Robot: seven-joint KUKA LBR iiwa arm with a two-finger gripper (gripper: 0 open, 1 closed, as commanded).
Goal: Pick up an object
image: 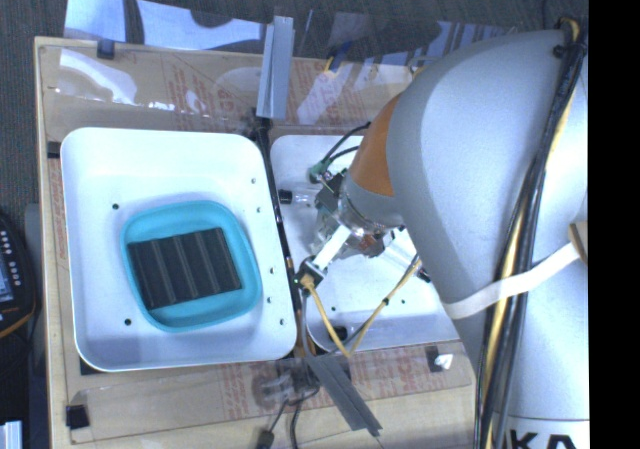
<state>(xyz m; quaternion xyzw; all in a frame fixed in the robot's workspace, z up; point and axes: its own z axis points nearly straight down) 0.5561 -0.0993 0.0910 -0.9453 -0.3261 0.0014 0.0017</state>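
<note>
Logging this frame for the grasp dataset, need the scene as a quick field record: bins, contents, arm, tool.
left bin: white, shallow, holds a blue tray
blue tray: light blue, rounded corners, dark ribbed insert in its middle, lies flat
right bin: white, mostly covered by the arm
arm: grey with orange band, reaches in from the right, over the right bin
tool: low over the right bin near its left wall; finger state cannot be told
held object: none seen
</note>
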